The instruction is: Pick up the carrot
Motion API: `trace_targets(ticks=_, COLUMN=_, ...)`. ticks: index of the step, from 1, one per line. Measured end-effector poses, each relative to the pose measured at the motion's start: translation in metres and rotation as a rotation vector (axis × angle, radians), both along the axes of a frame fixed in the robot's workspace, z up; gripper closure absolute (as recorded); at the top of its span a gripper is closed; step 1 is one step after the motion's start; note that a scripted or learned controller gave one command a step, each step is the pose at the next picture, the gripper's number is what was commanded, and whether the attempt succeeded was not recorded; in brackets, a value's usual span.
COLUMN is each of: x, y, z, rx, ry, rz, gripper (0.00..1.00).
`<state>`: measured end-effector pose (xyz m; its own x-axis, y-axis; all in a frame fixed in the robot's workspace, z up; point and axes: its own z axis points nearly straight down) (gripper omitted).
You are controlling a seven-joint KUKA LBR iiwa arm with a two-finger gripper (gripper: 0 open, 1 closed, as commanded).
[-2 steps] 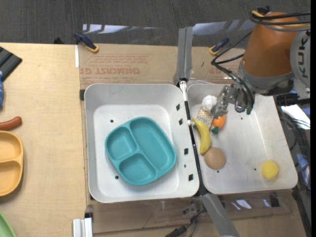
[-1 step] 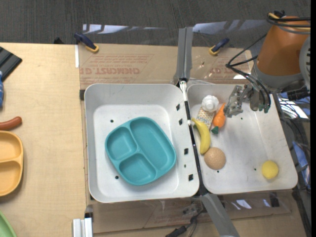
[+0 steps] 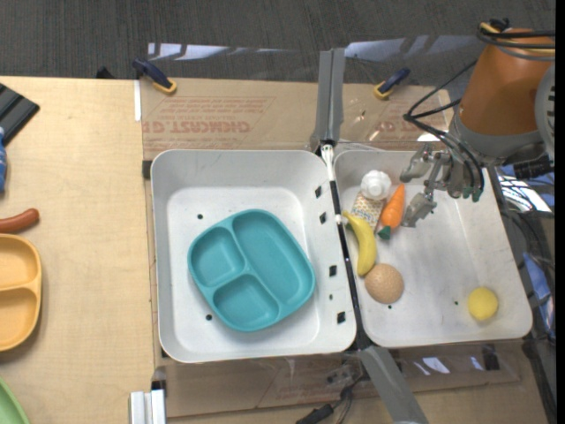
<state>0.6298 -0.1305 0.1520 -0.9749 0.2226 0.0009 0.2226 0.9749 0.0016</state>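
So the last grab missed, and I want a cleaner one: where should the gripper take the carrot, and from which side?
Probably the thick upper middle of the carrot, from above and the right, where the gripper sits. It lies lengthwise, tapering downward, with a small packet and banana crowding its left.

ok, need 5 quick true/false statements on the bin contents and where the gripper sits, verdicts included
1. The carrot lies in the right bin. True.
2. The teal divided plate sits in the right bin. False: it is in the left bin.
3. The gripper is over the right bin, close beside the carrot. True.
4. The banana lies at the right bin's far right wall. False: it lies along that bin's left side, near the divider.
5. The yellow lemon touches the brown round fruit. False: they lie apart, with bare bin floor between them.
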Motion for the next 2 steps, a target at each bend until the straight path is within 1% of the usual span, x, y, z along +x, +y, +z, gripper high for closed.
trace_targets(ticks=1, x=0.0082, y=-0.0064, z=-0.0628, rx=0.000, ry=0.001, rz=0.078, gripper=0.00)
trace_targets(ticks=2, x=0.0088, y=-0.0065, z=-0.0560, rx=0.002, ry=0.000, rz=0.074, gripper=1.00)
